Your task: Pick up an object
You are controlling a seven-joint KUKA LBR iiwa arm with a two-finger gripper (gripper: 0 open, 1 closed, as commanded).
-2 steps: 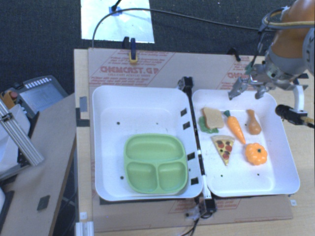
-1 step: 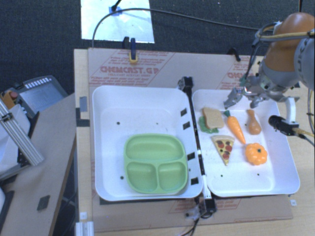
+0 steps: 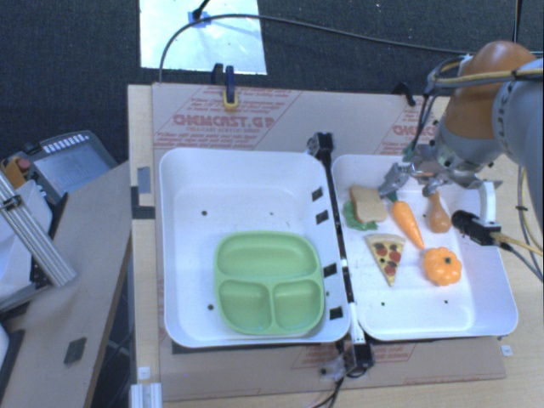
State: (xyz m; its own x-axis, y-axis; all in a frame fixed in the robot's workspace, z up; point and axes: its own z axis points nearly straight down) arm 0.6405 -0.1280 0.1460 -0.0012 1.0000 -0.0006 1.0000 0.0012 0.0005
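Dark carpet behind, a pale bench (image 3: 93, 253) in front, bearing two shallow white bins side by side on a cardboard sheet (image 3: 255, 117). Over the far part of the right bin (image 3: 476, 313), the gripper (image 3: 414, 177), hanging from the grey arm (image 3: 501, 100) with its orange band, reaching in from the right. Fingers apparently spread, with nothing visible between them; grasping nothing, as far as can be judged at this size. Directly below and slightly near of the fingertips, a toy carrot (image 3: 407, 222), lying flat on the bin floor, long axis running from far-left to near-right, thick end toward the gripper and tip pointing near-right. Probably the easiest target: closest to the gripper, with a short drop needed and a closing direction across the carrot's narrow width. Just left of the carrot, a sandwich (image 3: 366, 205) with a green leaf edge; just right, a small tan pear-shaped piece (image 3: 438, 215), stem end far. Nearer still, a pizza slice (image 3: 387, 256), point aimed near, and an orange pumpkin (image 3: 442, 266) beside it. Out in the left bin (image 3: 183, 228), a green divided plate (image 3: 268, 283), well apart from the gripper.
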